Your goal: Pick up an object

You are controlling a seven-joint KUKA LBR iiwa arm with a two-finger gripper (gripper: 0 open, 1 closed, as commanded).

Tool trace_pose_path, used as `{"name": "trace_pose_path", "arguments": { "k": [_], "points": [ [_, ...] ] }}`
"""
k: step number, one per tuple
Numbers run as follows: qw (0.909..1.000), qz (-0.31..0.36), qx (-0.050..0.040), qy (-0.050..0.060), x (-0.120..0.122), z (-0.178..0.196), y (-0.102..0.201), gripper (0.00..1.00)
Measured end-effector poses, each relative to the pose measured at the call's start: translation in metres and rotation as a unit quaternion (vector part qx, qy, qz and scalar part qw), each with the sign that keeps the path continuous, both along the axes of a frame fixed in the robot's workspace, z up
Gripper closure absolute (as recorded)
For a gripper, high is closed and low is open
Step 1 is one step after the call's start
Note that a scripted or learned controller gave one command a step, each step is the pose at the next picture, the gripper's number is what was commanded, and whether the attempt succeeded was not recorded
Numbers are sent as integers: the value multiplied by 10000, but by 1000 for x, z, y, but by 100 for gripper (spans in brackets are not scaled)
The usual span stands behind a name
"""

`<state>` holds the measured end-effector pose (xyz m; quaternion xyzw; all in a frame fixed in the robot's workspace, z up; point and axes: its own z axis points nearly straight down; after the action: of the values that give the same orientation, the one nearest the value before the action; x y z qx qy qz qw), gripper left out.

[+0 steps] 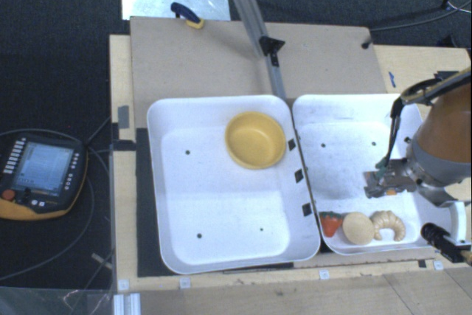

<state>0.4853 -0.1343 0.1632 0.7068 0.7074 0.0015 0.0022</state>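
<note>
Now we hang our gripper (377, 184) just above the croissant (389, 224) and egg (358, 228), ready to grab one, though we cannot tell whether it is open.

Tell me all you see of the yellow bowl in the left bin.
The yellow bowl is round, plain and shallow, looks like smooth plastic, and sits upright with its hollow facing up. It rests on the floor of the left bin, in the far right corner near the wall shared with the other bin. Nothing lies in it, and nothing else touches it.

Pincer (377, 184) low, seemingly empty-handed.
</note>
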Motion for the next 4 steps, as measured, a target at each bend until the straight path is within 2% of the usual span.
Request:
{"name": "trace_pose_path", "arguments": {
  "k": [1,2,4],
  "points": [
    [10000,-2,0,5,-3,44,-5,100],
    [10000,-1,4,22,-3,48,-5,100],
    [10000,18,10,24,59,37,77,100]
  ]
}}
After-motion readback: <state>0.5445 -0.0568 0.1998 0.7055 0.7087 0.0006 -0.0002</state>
